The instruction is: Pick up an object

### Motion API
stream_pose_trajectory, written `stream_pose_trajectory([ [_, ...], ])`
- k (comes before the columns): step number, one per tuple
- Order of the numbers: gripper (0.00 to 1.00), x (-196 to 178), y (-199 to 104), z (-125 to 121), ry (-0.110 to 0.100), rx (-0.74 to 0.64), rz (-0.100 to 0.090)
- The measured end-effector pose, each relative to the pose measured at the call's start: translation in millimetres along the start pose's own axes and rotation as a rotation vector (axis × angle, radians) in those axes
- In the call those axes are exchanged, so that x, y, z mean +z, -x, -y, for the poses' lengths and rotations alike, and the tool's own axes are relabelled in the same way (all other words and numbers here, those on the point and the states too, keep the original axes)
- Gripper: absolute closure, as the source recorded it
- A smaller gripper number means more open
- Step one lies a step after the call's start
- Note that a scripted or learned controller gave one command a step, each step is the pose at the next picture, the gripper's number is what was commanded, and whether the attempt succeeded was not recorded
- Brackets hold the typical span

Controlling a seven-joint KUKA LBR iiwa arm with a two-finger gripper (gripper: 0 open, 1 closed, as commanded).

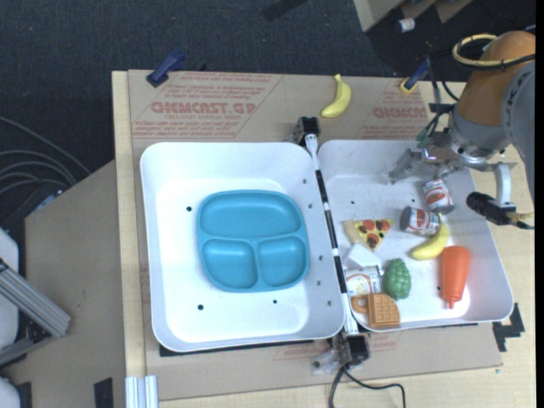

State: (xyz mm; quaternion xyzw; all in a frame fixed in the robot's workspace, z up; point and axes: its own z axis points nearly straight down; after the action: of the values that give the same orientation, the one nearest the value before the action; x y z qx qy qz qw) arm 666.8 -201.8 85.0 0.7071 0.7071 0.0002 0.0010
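Observation:
My gripper [422,167] hangs over the far part of the right bin [484,308], its grey fingers [399,172] spread open with nothing between them. Just below it lies a small red-and-white can [437,195], and a second can [419,220] rests a little nearer. Nearby are a pizza slice [371,230], a yellow banana [432,243], an orange carrot [453,274], a green bumpy vegetable [397,279], a waffle [380,310] and a small carton [361,280].
In the left bin [170,313] sits a blue divided plate [252,238]. A second banana [337,99] lies on the cardboard behind the bins. Blue clips [166,69] hold the cardboard's far edge. The arm's body [493,100] stands over the bench's far right corner.

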Motion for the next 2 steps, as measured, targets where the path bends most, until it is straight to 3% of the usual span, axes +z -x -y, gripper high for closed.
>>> stream_pose_trajectory([
  [1,1.0,-10.8,-0.1,-0.9,0.003,-0.001,0.002],
  [2,0.0,-10.6,-0.2,-0.8,0.003,-0.001,0.002],
])
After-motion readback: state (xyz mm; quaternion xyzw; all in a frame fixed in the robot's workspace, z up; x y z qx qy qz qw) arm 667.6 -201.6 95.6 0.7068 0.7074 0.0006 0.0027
